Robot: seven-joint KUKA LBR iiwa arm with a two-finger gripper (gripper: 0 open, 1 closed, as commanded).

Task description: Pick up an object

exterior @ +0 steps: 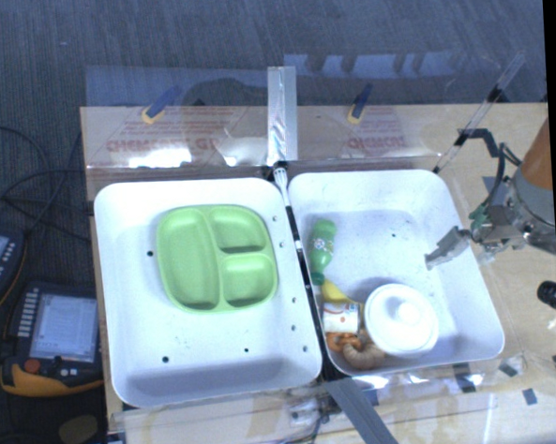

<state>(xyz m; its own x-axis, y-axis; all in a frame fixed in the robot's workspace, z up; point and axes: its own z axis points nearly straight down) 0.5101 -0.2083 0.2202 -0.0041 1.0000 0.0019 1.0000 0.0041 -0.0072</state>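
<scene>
The right bin (pixel 390 209) holds several items along its left and front sides. A green bottle (pixel 322 243) lies by the left wall, with a small yellow piece (pixel 331 291) below it. An orange and white container (pixel 340 317) sits beside a round white bowl (pixel 401 317). A brown piece (pixel 362 353) rests at the front edge. My gripper (pixel 446 249) hovers over the bin's right side, up and to the right of the white bowl and apart from it. Nothing is seen in its grasp.
The left bin (pixel 135 347) holds a green divided plate (pixel 218 256). A metal post (pixel 281 113) stands behind the gap between the bins. A thin cable bracket (pixel 480 138) rises at the right rear. A tablet and pendant (pixel 50 329) lie left of the bench.
</scene>
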